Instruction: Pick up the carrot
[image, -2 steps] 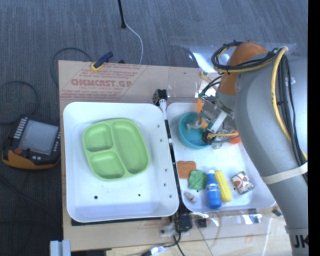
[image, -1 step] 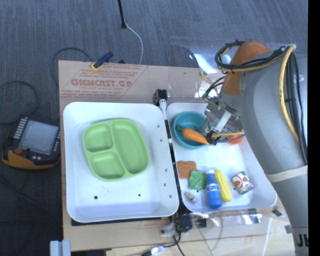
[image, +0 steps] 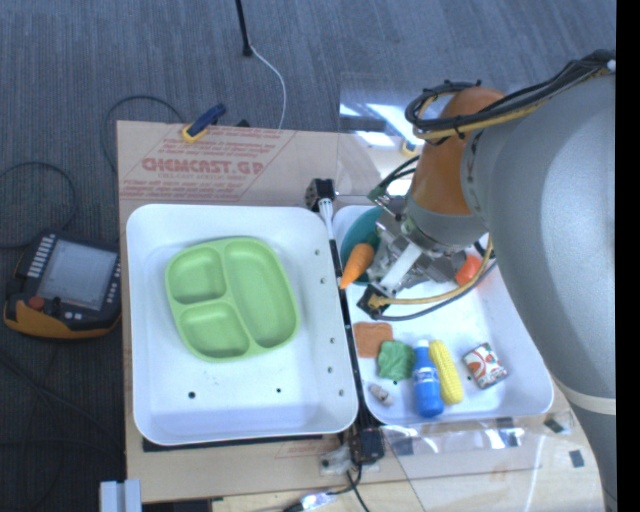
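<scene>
Camera view: carrot (image: 355, 264) part-hidden by gripper (image: 381, 272)

We see smooth white plastic with a soft shine in the left bin (image: 160, 385) and the right bin (image: 472, 326). The green plate (image: 232, 297) looks like matt plastic. The carrot (image: 355, 263) and the blue bottle (image: 427, 385) seem smooth, slightly glossy plastic. The brown cardboard (image: 200, 170) is matt; the floor (image: 80, 80) is rough grey carpet.

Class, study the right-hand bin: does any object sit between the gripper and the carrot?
Nothing visible does. The carrot lies in the right bin, by its left wall, right next to the gripper. The green toy, blue bottle and corn lie toward the bin's near end, clear of that gap.
</scene>
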